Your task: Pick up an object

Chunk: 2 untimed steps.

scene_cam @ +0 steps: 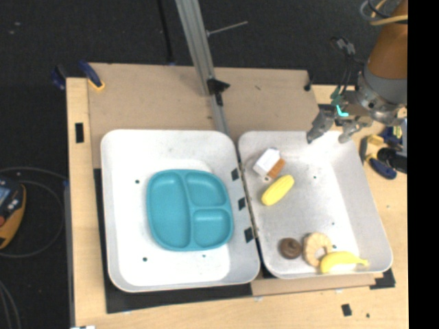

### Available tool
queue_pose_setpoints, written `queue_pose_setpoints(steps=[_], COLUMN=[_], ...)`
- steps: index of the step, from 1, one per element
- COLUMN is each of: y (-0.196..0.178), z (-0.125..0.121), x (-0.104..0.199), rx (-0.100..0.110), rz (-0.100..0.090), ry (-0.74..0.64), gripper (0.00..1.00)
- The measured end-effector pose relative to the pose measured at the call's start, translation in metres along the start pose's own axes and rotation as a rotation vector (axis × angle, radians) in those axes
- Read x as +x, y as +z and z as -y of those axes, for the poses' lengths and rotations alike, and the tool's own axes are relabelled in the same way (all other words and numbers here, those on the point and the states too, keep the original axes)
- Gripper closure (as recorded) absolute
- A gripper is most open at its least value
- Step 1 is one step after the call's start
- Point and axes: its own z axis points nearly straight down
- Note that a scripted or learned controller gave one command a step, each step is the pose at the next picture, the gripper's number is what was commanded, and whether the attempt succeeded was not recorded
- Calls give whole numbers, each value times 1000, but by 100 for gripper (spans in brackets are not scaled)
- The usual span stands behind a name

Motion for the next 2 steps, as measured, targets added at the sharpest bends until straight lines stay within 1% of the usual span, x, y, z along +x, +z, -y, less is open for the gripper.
queue_pose_setpoints(steps=[1, 2], y=[-1, 41], z=[-1, -2], x=[0, -5], rx=[-3, 0], rz=[0, 2], ry=[0, 0], gripper=[0, 0])
